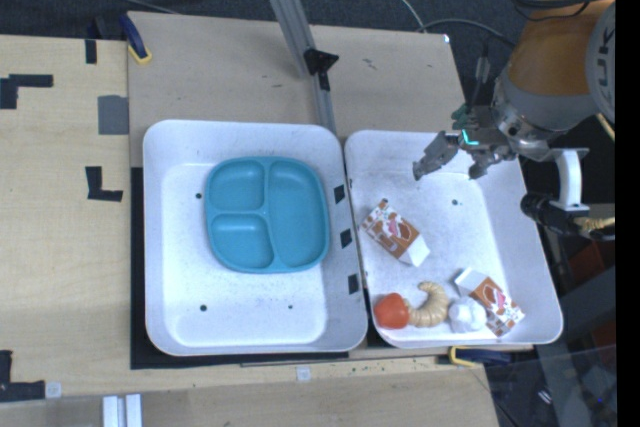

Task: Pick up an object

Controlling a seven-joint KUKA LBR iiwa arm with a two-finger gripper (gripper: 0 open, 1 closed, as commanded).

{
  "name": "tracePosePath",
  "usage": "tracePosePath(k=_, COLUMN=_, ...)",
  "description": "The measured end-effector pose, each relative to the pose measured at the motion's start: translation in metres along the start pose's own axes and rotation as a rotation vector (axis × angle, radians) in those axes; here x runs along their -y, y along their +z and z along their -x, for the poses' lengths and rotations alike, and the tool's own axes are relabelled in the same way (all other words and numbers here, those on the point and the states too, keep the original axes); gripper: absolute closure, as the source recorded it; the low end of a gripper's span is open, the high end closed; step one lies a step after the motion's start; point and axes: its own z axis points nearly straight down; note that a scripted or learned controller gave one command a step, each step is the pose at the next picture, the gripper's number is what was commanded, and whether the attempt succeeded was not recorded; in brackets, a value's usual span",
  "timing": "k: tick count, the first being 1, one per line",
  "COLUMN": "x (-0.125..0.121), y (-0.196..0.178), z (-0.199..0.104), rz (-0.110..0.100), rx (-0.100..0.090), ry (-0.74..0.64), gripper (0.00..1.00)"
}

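- Camera view: the gripper (452,161) hangs over the far end of the right bin (535,245), fingers spread with nothing between them, so no pick is made yet.
- Candidates lie apart from it in that bin: a small carton (394,231) mid-bin; a croissant (432,305), a red piece, possibly a tomato (393,311), and a second carton (492,302) along the near edge.
- The left bin (170,245) holds a blue divided plate (267,215).
- Left: descend, close, lift.
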Motion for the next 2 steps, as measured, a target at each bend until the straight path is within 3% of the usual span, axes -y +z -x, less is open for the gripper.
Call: tracePosePath(k=2, x=0.004, y=0.126, z=0.005, rz=-0.007, rx=0.000, ry=0.002, gripper=0.00)
